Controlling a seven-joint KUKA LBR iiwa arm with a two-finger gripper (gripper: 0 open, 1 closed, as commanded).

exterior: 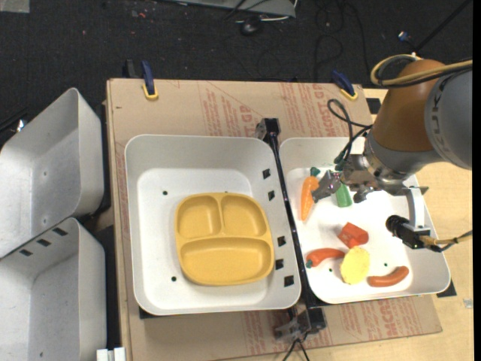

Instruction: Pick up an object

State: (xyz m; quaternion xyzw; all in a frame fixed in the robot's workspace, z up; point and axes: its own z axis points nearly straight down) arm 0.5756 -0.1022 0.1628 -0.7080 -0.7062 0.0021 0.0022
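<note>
My gripper (340,189) hangs over the upper part of the right bin (421,280), reaching in from the right below the orange band. A small green object (343,196) sits right at its fingertips, between the dark fingers. An orange carrot (307,198) lies just left of the gripper by the bin's left wall. Lower in the bin lie a red block (353,235), a yellow round piece (355,265), a small red-orange chilli (324,256) and a red sausage (387,277).
The left bin (146,201) holds a yellow divided plate (223,238). A black divider (282,201) runs between the bins. A black fitting with cable (406,232) sits at the right bin's right side. Grey containers (45,224) stand at far left.
</note>
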